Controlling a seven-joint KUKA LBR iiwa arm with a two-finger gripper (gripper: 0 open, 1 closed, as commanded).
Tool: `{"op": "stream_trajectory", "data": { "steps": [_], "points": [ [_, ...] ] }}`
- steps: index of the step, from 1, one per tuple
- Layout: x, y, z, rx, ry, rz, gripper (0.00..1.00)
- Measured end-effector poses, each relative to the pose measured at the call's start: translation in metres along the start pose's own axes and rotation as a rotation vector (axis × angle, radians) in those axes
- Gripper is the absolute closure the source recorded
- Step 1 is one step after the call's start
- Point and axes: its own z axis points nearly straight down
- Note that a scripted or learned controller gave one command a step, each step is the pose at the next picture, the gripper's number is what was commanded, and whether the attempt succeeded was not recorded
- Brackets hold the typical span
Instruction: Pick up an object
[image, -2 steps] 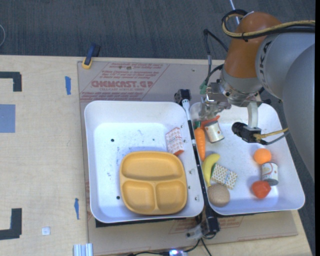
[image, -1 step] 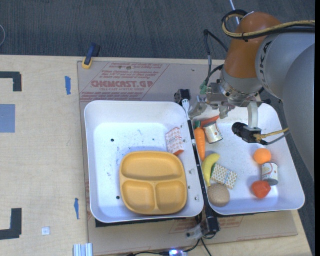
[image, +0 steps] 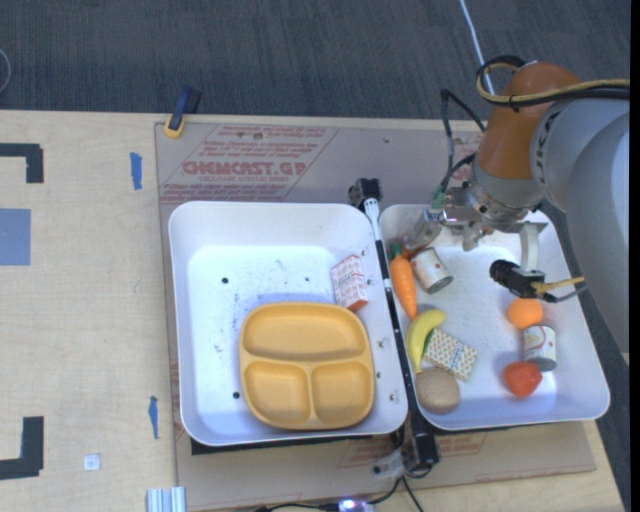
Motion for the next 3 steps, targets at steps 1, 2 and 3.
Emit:
{"op": "stream_trajectory", "data": {
  "steps": [1,2,3],
  "points": [
    [0.002,0.004,0.015,-0.008,0.0,-0.002,0.0],
    [0.006,0.007,0.002,-0.017,0.004,-0.003,1.0],
    [-0.012,-0.117,0.022,-0.001,0.0,0.001,1.0]
  ]
}}
